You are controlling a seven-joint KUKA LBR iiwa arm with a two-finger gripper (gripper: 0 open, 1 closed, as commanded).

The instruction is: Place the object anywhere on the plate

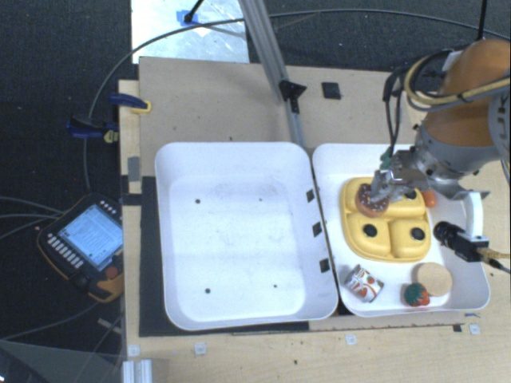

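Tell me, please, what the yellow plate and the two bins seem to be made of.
Yellow plate: probably moulded plastic; smooth, glossy, with rounded compartments. Left bin and right bin: likely thin white plastic, matte to slightly shiny, with soft rounded rims.

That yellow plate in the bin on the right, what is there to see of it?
The yellow plate looks like glossy moulded plastic with rounded corners, divided into compartments, two of them with a dark spot in the middle. It lies flat in the right bin, towards its far side. A small brown, doughnut-like object sits on its upper left compartment, right beneath the gripper.
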